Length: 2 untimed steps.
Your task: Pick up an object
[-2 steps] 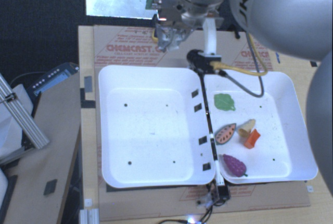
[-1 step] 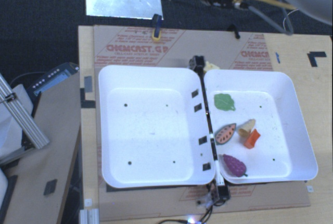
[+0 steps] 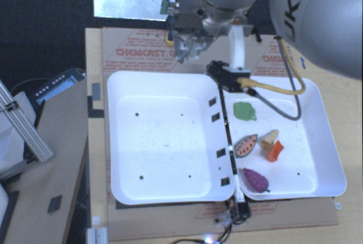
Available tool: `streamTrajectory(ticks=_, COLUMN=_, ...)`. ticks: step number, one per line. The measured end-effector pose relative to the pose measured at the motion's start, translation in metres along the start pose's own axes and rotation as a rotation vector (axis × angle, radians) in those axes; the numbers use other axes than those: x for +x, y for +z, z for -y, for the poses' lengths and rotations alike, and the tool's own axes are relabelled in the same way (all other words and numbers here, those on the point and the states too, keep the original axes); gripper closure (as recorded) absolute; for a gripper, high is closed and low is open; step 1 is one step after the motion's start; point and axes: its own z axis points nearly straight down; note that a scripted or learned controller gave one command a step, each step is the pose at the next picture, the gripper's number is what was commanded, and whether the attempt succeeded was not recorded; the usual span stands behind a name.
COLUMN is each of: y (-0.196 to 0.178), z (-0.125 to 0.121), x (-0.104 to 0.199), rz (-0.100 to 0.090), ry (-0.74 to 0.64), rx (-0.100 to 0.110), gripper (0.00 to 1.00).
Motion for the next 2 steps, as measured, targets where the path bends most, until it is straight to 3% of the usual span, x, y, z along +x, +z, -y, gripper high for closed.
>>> streamTrajectory(ticks=1, y=0.107, z=0.033, x=0.013, rz=0.000, ry=-0.004, rx=-0.001, gripper=1.00)
streamTrajectory(ticks=2, y=0.100, z=0.068, x=-0.050, rz=-0.002, ry=0.004, rx=-0.010, gripper=1.00)
